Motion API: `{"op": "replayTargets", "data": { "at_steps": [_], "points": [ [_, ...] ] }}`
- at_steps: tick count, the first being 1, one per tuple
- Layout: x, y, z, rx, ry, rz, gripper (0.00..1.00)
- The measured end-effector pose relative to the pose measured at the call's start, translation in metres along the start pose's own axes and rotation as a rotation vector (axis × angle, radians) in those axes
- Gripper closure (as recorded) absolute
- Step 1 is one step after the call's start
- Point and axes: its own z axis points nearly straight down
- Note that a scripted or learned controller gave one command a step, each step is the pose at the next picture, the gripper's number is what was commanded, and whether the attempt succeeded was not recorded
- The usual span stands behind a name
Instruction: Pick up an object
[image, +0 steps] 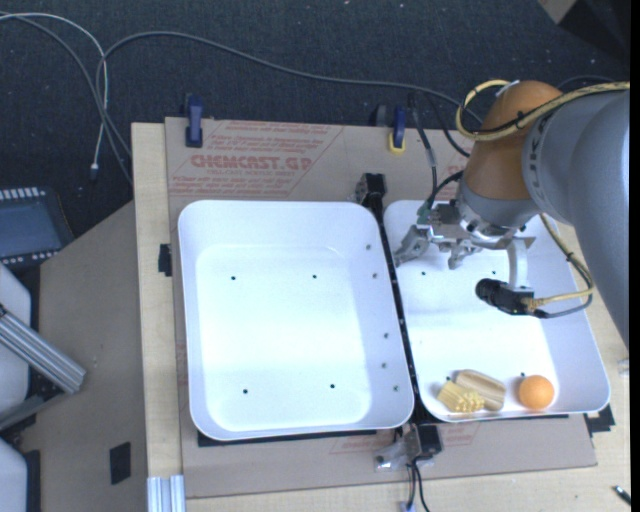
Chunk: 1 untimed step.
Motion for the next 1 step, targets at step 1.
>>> {"op": "replayTargets", "data": {
  "at_steps": [1],
  "points": [
    [0.0,-0.0004,-0.009,0.002,0.001,0.0,1.0]
  ]
}}
